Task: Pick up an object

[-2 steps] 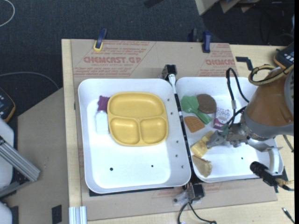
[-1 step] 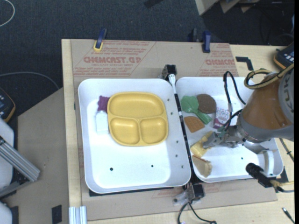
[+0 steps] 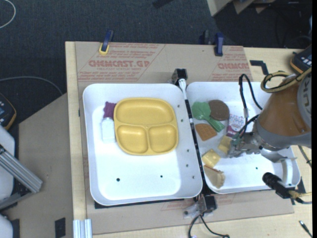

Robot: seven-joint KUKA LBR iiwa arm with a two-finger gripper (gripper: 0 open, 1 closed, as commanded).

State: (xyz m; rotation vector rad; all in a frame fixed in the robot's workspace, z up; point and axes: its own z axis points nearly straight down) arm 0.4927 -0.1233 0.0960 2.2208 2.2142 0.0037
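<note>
Two shallow white bins side by side on a brown bench: left bin [image 3: 99, 177], right bin [image 3: 247, 180].

In the left bin, a yellow divided plate [image 3: 146, 124] with three compartments, lying flat toward the far half. Just left of it and touching its edge, a small white bottle [image 3: 107, 130] with a purple piece [image 3: 109, 109] at its far end.

In the right bin, a cluster of small objects along the left side. Farthest, a green piece [image 3: 201, 110] beside a brown round piece [image 3: 218, 109], the two touching. Nearer, an orange-brown wedge [image 3: 205, 131]. Nearer again, a pale yellow block [image 3: 210, 158], and at the near left corner a tan and white piece [image 3: 216, 176]. A white packet with red print [image 3: 236, 122] just right of the brown round piece.

Grey arm with orange band [image 3: 282, 115] reaching in from the right, wrist low over the middle of the right bin. Gripper [image 3: 234, 147] down among the objects, right beside a small yellowish piece [image 3: 225, 144]. Jaws too blurred and crowded to judge: cannot tell whether apart, together or clamped on anything.
</note>
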